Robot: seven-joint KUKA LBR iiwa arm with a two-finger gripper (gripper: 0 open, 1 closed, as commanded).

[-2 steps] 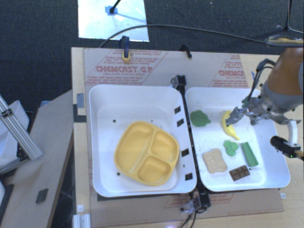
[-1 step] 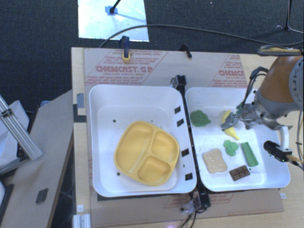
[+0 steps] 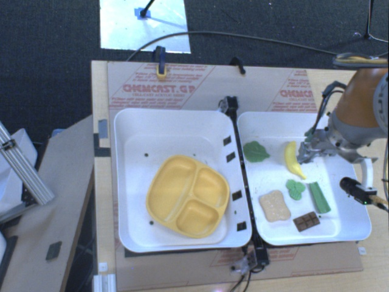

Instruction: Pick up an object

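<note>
While whether its fingers are apart or together cannot be told, the gripper (image 3: 306,152) hangs just right of the yellow plastic banana (image 3: 293,159) in the right white bin (image 3: 349,233), a green leafy piece (image 3: 256,151) further left.

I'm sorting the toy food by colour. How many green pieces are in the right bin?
3. A leafy green piece lies near the divider at the far left; a small green floret sits mid-bin; a green bar lies just right of it. The arm may hide others.
</note>
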